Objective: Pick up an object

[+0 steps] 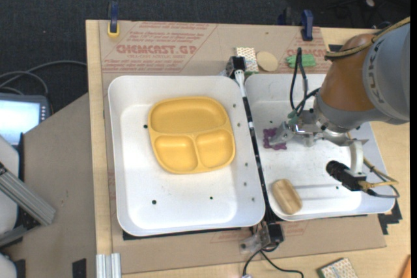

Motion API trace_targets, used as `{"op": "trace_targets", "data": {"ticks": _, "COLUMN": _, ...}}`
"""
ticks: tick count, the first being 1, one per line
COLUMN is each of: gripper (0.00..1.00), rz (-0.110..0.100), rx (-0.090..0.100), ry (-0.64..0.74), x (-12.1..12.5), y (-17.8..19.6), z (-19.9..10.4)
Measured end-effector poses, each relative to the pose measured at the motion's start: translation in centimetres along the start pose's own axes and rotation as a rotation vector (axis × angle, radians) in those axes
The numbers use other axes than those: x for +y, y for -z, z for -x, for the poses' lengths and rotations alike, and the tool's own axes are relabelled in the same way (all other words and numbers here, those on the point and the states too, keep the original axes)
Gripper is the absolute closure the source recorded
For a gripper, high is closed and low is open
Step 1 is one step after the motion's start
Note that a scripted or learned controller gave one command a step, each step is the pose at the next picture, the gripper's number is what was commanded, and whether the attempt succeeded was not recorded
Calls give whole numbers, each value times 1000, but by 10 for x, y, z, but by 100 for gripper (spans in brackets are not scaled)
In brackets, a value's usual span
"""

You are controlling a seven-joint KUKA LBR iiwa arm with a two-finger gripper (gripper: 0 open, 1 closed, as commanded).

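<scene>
Two bins [130,205] touch; tool [285,133] near divider.

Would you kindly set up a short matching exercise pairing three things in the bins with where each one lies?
Things:
1. yellow divided plastic plate
2. small purple object
3. tan bread-shaped block

Places:
A. front left corner of the right white bin
B. middle of the left white bin
C. right bin, just beside the hand

Pairs: 1-B, 2-C, 3-A

The big grey robot arm [384,75] hides part of the white right bin [273,91] and runs off the picture's edge.
</scene>
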State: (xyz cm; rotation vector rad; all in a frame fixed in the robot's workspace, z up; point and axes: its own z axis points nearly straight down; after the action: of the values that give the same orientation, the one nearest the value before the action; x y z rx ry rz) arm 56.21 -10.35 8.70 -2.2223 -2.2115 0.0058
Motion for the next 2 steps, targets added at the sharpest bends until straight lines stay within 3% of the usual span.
{"op": "trace_targets", "data": {"ticks": 1, "gripper": 0, "rz": 13, "rx": -3, "ry": 7, "x": 44, "y": 0, "z": -11}}
{"op": "trace_targets", "data": {"ticks": 2, "gripper": 0, "rz": 9, "rx": -1, "ry": 4, "x": 26, "y": 0, "z": -5}}
